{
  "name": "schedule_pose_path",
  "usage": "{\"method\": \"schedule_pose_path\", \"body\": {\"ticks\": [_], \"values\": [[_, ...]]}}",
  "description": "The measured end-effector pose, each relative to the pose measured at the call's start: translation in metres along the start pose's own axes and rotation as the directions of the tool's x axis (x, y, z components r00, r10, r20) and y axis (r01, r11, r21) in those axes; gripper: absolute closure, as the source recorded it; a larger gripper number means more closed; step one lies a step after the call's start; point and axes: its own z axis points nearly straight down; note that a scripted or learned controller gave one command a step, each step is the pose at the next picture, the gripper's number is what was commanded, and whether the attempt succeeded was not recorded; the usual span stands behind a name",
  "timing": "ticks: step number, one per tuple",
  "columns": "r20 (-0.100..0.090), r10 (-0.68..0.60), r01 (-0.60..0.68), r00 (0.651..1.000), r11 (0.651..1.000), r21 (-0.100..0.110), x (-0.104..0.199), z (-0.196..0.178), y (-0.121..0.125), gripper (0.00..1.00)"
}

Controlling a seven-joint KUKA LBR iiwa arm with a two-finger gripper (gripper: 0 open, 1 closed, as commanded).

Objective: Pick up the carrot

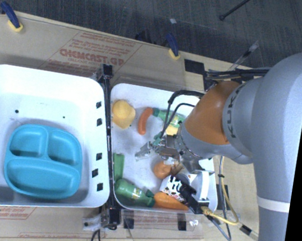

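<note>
Gripper point(147, 149) poised low in the right bin point(138, 95), nothing between its fingers.

The fingers look spread, though the view is poor; the carrot point(170, 202) lies below-right of them against the near wall, beside a green bottle point(134, 193), so it needs a short reach.

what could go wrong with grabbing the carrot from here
1. The carrot lies along the near wall of the right bin, against a green bottle, so the gripper may hit the wall or catch the bottle instead.
2. Another orange thing lies near the yellow ball; the program might go for it by mistake.
</note>
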Motion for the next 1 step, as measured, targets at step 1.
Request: {"method": "schedule_pose_path", "body": {"ticks": [1], "values": [[0.000,-0.211,0.211,0.977,0.977,-0.009,-0.0382,0.0282,0.0123,0.00]]}}
